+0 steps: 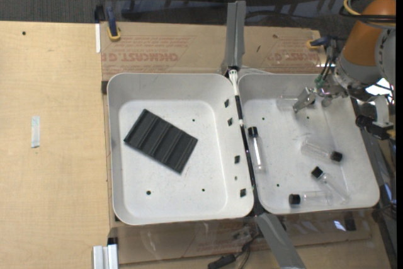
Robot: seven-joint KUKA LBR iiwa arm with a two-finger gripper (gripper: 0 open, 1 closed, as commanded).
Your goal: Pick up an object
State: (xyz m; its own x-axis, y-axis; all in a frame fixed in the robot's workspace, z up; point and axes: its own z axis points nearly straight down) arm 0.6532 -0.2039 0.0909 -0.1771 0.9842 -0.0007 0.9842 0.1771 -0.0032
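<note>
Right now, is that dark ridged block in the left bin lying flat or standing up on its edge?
Lying flat. The dark ridged block rests with its broad grooved face up on the left bin floor, turned at a slant to the walls.

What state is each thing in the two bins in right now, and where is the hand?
Dark ribbed rectangular block: flat, askew, in the left white bin.
Clear plastic tubes with black caps: four, lying on their sides, scattered in the right white bin.
Hand: over the right bin's far side, holding nothing visible.
</note>
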